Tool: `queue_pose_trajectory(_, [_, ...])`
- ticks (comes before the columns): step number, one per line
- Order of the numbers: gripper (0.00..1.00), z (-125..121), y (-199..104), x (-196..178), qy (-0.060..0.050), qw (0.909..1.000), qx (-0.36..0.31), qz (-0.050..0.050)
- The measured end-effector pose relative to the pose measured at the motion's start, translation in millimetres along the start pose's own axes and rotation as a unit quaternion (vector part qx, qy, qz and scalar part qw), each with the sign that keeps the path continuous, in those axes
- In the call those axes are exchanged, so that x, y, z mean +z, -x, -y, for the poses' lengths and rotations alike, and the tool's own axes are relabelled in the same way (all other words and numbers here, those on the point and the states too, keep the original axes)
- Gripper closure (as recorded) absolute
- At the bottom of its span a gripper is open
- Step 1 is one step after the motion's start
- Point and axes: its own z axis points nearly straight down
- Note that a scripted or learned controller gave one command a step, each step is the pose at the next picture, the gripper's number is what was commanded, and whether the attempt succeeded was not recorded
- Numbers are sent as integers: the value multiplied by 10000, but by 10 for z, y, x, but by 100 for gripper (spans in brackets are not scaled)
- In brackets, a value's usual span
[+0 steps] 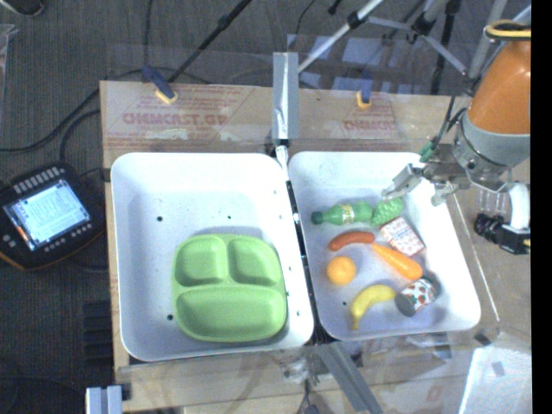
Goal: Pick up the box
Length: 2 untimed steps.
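Note:
The box (402, 235) is small, pink and white with a pattern. It lies flat in the right bin (453, 317), near that bin's right wall. My gripper (421, 187) hangs over the bin's far right part, a little beyond the box and above it. Its two fingers are spread open with nothing between them. The orange band of the arm (509, 84) rises at the right behind it.
Around the box lie a green bottle (345, 214), a green leafy piece (388, 210), a red sausage (352, 241), a carrot (398, 261), an orange (341, 271), a banana (371, 302) and a small can (417, 295). The left bin (138, 197) holds a green divided tray (229, 287).

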Motion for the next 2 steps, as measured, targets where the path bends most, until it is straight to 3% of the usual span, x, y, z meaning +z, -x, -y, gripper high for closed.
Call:
queue_pose_trajectory(1, [0,-63,520,950,-2,10000,-80,8])
queue_pose_trajectory(2, [0,-30,498,1401,34,9998,-211,-28])
